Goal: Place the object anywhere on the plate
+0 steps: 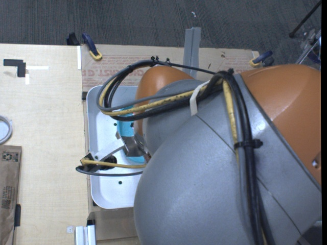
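Camera view looks down on my arm [219,172] hanging low over the white bin [104,188], claw [134,146] reaching in. A blue thing [125,129], maybe the plate, sits just beside it. Whether I grip anything, I cannot tell.

The arm [219,157] covers most of the white bin [97,137], leaving bare just its left strip and rounded corners. Of the plate [125,129] only a small blue patch shows beside the arm, its outline hidden. The tool [134,146] is a dark metallic bit under the arm, too covered to read. At the left edge, a tape roll [4,130] and a brown paper bag [9,188] on the counter [46,106] are cut off.
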